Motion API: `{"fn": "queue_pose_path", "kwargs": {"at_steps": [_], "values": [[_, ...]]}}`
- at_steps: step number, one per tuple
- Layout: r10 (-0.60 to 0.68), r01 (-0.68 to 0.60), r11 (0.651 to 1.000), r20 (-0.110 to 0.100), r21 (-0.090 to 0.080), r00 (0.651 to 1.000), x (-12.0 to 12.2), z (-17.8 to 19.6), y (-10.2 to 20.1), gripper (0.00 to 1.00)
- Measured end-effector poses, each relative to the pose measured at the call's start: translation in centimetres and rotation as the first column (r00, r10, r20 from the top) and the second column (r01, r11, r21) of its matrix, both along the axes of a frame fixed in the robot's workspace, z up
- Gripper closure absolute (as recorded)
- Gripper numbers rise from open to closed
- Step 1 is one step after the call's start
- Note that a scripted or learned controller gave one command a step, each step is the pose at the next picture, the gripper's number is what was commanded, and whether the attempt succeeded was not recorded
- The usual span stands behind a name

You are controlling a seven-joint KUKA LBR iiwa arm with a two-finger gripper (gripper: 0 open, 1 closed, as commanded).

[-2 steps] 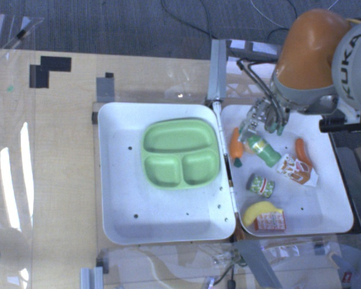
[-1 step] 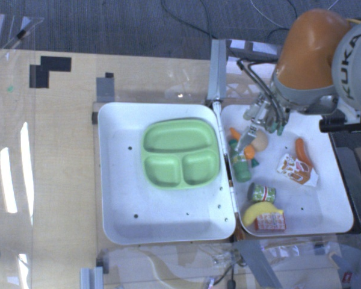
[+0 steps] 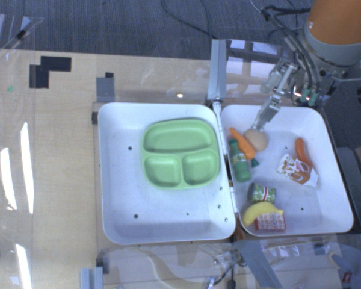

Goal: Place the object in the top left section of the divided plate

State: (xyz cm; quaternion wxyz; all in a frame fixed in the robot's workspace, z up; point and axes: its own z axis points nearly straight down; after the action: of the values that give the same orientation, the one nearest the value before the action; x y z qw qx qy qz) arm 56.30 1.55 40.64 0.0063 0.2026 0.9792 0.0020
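Now: gripper down at the egg-like thing

Two-finger gripper (image 3: 258, 127) reaches into right white bin (image 3: 325, 161); tips at a pale tan egg-shaped object (image 3: 257, 140), grip state can't tell. Green divided plate (image 3: 182, 153) sits in left white bin (image 3: 117, 179), apart from it. Orange carrot (image 3: 241, 142) and green bottle (image 3: 240, 166) just beside the egg; also orange sausage (image 3: 303, 152), printed carton (image 3: 296, 169), green can (image 3: 262, 193), yellow banana (image 3: 257, 211), red packet (image 3: 271, 222). Wooden bench (image 3: 54, 161), grey carpet (image 3: 108, 17).

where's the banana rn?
Right bin, near its front left corner: the banana lies just below the green can, touching the red packet.
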Motion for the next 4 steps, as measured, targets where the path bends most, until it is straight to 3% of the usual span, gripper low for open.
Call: {"fn": "queue_pose_path", "kwargs": {"at_steps": [1, 2, 3, 4], "values": [[0.005, -0.005, 1.0, 0.01, 0.0, 1.0, 0.2, 1.2, 0.1, 1.0], [-0.122, 0.122, 0.993, -0.004, -0.001, 0.992, -1.6, -4.4, -7.7, 1.0], [0.099, -0.099, 0.995, -0.004, -0.001, 0.995, -2.6, -10.4, -2.5, 1.0], [-0.312, 0.312, 0.95, -0.003, 0.001, 0.95, -3.7, -7.4, -6.5, 1.0]]}}
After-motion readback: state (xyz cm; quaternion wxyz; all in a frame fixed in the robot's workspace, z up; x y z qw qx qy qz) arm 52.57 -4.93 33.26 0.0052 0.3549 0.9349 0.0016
